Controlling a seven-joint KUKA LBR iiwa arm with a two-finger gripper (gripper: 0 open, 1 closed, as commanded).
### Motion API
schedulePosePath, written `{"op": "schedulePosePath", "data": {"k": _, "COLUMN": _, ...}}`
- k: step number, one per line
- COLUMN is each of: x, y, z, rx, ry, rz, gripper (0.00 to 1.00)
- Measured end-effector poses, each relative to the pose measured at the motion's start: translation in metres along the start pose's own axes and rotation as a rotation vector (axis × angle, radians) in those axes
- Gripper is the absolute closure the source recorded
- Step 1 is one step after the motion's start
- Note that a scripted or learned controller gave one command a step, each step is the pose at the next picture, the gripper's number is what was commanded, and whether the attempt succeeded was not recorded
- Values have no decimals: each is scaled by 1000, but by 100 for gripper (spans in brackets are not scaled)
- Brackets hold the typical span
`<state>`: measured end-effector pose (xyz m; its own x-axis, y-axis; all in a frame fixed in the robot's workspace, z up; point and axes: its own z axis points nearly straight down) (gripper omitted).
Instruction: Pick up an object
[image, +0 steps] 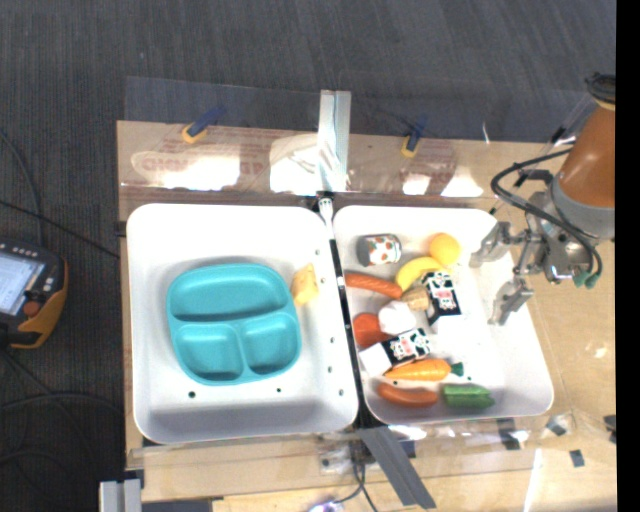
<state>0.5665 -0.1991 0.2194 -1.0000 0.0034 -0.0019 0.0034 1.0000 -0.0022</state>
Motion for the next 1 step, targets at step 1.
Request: {"op": "schedulePosePath", "data": {"k": 1, "x": -1, "y": 5, "z": 95, "rx": 8, "ry": -23, "rz": 44, "gripper": 0}}
